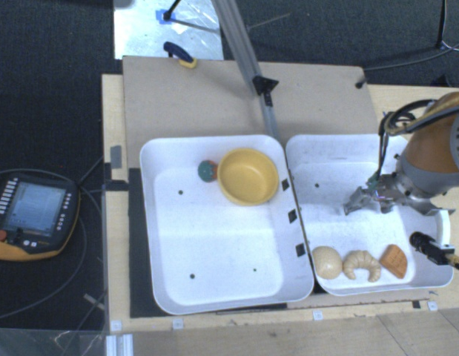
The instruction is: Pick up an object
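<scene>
In the right bin (318,154), along its near wall, we saw a pale egg-shaped object (326,262), a tan croissant (362,265) and an orange wedge (394,260). Our claw (360,199) hovered above them, its state unclear to us. The left bin (214,273) held a yellow bowl (248,176) touching a small teal ball (207,170).

No legible text; pendant (32,217) screen too blurred
</scene>
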`<state>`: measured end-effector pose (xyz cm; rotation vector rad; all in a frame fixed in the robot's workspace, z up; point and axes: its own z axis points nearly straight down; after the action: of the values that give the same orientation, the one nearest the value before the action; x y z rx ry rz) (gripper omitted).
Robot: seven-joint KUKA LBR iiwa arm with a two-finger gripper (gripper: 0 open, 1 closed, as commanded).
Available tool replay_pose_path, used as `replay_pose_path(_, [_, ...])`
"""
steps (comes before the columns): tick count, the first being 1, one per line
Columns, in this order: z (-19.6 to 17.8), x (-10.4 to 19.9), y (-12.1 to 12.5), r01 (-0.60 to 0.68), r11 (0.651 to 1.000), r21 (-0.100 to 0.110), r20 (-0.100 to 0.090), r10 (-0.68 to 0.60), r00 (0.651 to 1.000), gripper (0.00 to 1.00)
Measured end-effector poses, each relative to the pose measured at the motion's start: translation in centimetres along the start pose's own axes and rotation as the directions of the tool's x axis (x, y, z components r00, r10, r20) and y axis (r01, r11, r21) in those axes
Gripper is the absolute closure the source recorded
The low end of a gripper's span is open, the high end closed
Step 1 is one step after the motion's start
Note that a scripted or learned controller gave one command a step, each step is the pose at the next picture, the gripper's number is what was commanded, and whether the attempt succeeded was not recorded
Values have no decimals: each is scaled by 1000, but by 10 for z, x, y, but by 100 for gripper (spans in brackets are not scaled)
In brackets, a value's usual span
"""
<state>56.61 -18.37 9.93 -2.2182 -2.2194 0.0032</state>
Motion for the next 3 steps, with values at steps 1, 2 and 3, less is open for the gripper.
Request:
replay_pose_path(1, [-14, -1, 2, 0, 1000, -6, 2, 0, 1000, 100])
replay_pose_path(2, [-63, 4, -6, 0, 1000, -9, 2, 0, 1000, 100])
replay_pose_path(3, [-110, 13, -7, 1, 1000, -9, 2, -1, 1000, 100])
